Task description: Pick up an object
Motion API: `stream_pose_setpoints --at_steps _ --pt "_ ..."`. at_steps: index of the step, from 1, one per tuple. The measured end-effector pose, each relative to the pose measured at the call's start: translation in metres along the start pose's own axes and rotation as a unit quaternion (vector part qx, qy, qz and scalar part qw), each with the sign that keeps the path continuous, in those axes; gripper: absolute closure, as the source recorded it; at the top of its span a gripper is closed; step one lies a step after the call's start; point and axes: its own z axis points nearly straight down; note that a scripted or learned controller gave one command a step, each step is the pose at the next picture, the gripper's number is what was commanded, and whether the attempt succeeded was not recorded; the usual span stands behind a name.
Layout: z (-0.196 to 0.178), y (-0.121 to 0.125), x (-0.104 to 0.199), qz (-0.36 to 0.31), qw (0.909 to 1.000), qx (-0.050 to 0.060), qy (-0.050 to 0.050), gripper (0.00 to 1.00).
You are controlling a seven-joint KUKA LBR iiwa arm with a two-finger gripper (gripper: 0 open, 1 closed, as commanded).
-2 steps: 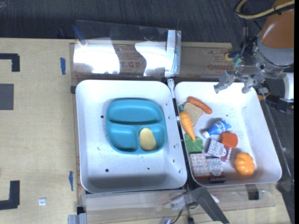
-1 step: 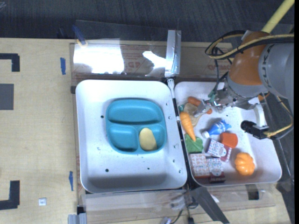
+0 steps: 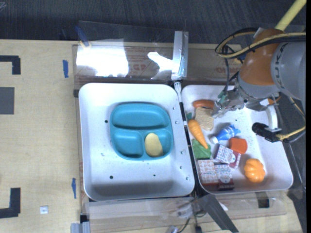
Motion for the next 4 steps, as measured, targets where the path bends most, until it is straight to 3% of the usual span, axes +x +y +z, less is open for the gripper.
stream_pose_setpoints --at_steps 1,2,3,4 --pt "0.001 0.000 0.000 0.000 1.0000 0.001 0.000 0.00" --pt "0.016 0.026 0.008 -0.090 0.9959 0.001 -0.001 0.00" --pt "-0.081 0.042 0.024 -0.035 0.9994 0.000 -0.001 0.00" --pt "0.015 0.038 -0.008 -0.048 0.9988 0.004 0.001 0.00"
